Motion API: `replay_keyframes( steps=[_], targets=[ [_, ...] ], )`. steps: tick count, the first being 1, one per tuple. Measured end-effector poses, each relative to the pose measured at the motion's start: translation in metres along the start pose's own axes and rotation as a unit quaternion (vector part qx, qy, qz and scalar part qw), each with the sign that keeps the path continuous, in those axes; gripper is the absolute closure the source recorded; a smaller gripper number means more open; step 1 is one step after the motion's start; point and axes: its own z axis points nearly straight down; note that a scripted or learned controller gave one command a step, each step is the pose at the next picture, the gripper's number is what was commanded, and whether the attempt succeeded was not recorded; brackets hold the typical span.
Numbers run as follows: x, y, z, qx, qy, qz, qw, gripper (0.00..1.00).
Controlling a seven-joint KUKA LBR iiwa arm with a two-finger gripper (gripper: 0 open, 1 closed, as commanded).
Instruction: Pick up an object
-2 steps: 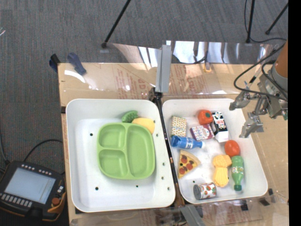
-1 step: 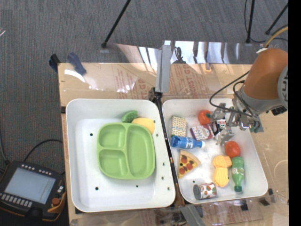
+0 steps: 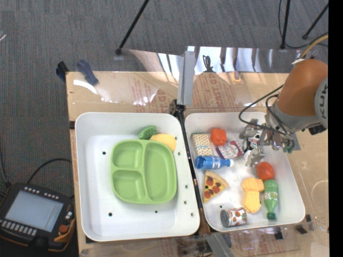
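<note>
The tool [image 3: 257,146] hovers low over the right bin [image 3: 298,194], above bare floor between a pink packet [image 3: 229,150] and a red tomato [image 3: 265,170]; I cannot tell its state. Nothing looks held. It seems mid-approach. Next it must settle squarely over one item, perhaps the tomato, then descend and grip it.
</note>
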Motion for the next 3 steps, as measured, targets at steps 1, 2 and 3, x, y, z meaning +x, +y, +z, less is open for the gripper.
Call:
replay_keyframes(
  steps=[1, 2, 3],
  targets=[
    [0.067, -0.004, 0.007, -0.001, 0.007, -0.014, 0.9999, 0.00],
    [0.138, -0.007, -0.005, 0.000, -0.017, 0.061, 0.9980, 0.00],
    [0.140, -0.007, -0.006, 0.002, -0.018, 0.078, 0.9968, 0.00]
  ],
)
